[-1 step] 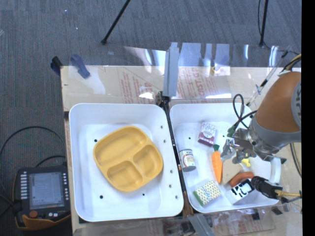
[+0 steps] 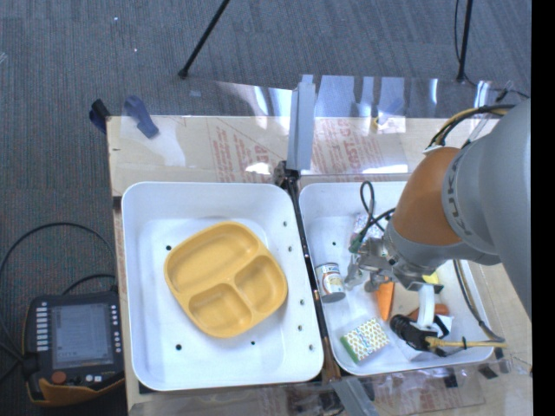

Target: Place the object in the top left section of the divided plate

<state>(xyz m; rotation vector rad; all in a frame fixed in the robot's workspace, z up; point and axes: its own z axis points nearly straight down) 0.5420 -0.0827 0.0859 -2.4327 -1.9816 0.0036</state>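
We see the gripper (image 2: 357, 273) low in the right bin (image 2: 334, 199), and we cannot tell its state. The small can (image 2: 329, 281) lies just left of it. The yellow divided plate (image 2: 225, 279) sits further left, in the other bin (image 2: 139, 232)

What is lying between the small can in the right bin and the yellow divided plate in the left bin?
In the camera view, between the small can and the yellow divided plate lie bare white floor of the left bin and the dark divider where the bins meet.
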